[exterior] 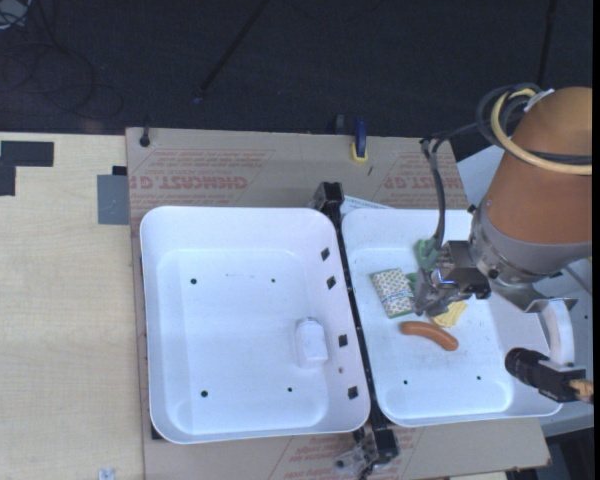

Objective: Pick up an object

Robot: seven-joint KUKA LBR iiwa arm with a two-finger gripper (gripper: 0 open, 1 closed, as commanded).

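a: what is there to pick in the right bin (pixel 500 393)?

b: an orange sausage-shaped toy (pixel 429 335) lies on the bin floor, roughly in the middle, long side running left to right. just up and left of it sits a small patterned green-and-white packet (pixel 391 291). a yellow piece (pixel 452 314) pokes out just above the sausage's right end, partly under the arm's tool.

a: and the gripper?

b: the gripper (pixel 437 290) is low over the right bin, beside the packet's right edge and above the sausage. its end is a dark tangle from here, so i cannot tell how far apart it stands or whether it has hold of anything.

a: the other bin?

b: the left bin (pixel 170 268) holds a small white cup-like object (pixel 311 340) near its right wall. grey arm (pixel 540 198) with the orange band comes in from the right.
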